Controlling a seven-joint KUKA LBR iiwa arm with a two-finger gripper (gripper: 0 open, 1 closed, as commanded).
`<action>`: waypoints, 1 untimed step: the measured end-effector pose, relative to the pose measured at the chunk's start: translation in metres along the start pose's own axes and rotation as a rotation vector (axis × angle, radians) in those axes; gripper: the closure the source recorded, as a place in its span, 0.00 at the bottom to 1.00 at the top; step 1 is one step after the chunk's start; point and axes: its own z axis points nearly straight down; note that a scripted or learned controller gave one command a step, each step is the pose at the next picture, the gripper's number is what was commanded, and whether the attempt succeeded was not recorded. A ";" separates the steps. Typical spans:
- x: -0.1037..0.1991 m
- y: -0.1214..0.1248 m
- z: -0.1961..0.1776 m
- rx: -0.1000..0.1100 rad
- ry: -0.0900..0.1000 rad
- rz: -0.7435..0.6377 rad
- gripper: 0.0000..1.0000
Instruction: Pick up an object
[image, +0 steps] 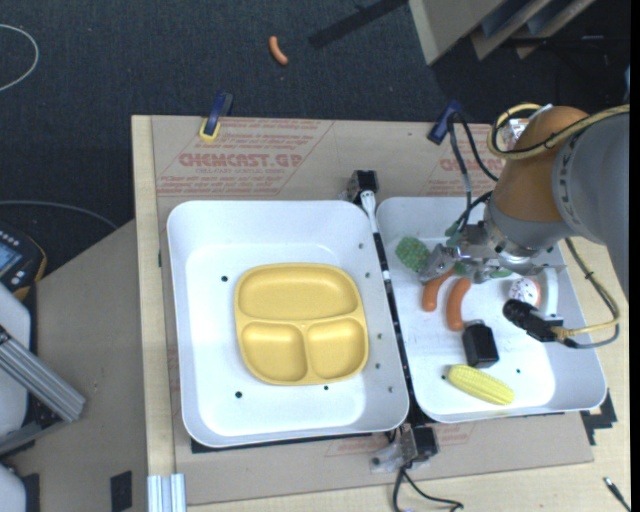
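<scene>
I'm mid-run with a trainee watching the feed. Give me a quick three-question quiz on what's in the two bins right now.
1. True or false: the yellow divided tray lies in the left bin.
2. Which item lies nearest the right bin's front edge: A) the green piece, B) the corn cob, C) the black block?
3. Fill in: the pincer is above the right bin, close to two orange ______.

Key: 1 true. 2 B. 3 sausages; whether either is gripped cannot be told from this view.
</scene>
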 end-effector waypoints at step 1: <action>0.000 0.002 -0.014 -0.007 -0.002 0.001 1.00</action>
